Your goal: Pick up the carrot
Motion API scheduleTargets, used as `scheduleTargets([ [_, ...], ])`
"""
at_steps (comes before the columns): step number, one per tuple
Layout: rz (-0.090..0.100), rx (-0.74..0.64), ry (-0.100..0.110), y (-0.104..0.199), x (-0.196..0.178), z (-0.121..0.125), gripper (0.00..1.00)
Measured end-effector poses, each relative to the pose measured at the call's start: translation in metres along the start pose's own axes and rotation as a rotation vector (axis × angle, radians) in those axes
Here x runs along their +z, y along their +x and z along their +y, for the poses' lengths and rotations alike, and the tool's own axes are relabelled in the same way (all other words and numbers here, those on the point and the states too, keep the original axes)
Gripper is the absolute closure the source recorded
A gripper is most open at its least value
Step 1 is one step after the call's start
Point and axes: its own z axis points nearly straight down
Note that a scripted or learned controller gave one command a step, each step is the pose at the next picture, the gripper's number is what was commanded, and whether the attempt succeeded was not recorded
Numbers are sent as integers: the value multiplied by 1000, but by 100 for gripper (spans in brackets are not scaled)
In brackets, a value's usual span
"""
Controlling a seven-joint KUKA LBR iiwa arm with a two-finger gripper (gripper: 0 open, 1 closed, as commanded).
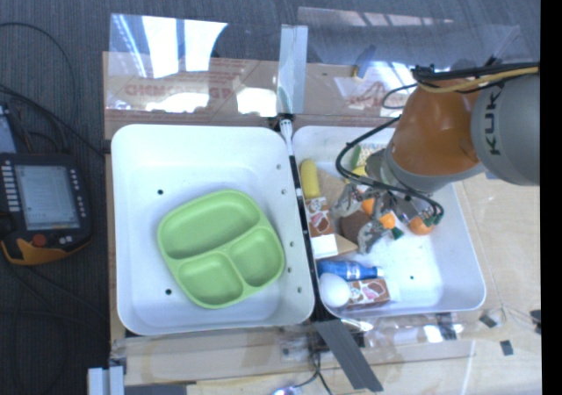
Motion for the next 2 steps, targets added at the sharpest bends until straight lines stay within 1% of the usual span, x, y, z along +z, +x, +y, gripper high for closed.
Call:
scheduleTargets([
  [1,3,66,-4,-4,-148,44,100],
  [2,19,38,-15,15,-80,62,100],
])
